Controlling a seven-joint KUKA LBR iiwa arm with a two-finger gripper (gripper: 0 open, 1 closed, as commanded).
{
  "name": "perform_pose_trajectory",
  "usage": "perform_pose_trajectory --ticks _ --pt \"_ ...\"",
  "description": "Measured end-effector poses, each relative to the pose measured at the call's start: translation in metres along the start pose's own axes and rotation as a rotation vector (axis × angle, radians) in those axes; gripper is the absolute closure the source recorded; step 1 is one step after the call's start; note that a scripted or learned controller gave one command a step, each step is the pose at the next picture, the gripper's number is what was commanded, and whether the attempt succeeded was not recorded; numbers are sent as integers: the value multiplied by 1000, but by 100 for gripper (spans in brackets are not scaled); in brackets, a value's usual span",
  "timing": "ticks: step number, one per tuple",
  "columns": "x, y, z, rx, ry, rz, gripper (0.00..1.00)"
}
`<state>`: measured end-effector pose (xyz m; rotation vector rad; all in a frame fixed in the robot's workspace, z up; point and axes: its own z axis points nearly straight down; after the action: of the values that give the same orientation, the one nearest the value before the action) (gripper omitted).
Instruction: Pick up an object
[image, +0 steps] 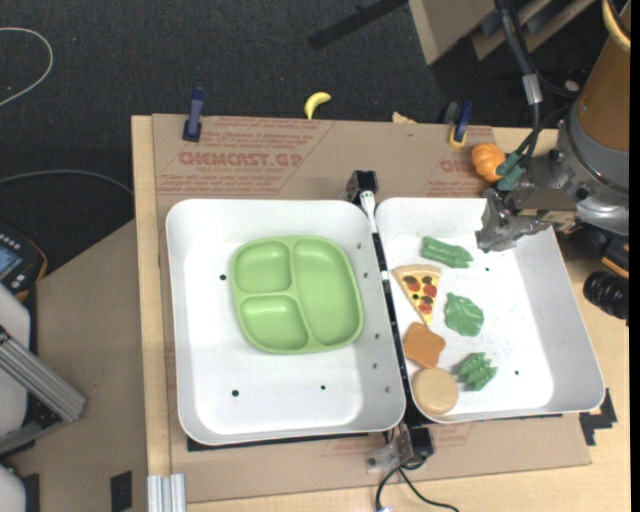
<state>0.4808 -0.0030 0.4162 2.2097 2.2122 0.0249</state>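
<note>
1. The gripper is hanging over the far part of the right bin, close to its far rim, with the grey arm reaching in from the right.
2. Whether its fingers are wide or narrow cannot be told from this slant; nothing is showing between them.
3. A green leafy toy piece is lying just left of and nearer than the gripper, apart from it.
4. A toy pizza slice is sitting by the bin's left wall, with a second green piece to its right.
5. Nearer, an orange-brown piece is touching a tan round piece, and a third green piece is lying just beside them.
6. A green divided plate is resting in the left bin.
</note>
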Motion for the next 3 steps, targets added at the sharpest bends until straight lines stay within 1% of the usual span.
perform_pose_trajectory --ticks 1,2,3 --pt "15 -10 230 39 -1 3 100" --pt "43 -1 82 5 2 -4 100" --pt "59 0 -40 5 2 -3 100"
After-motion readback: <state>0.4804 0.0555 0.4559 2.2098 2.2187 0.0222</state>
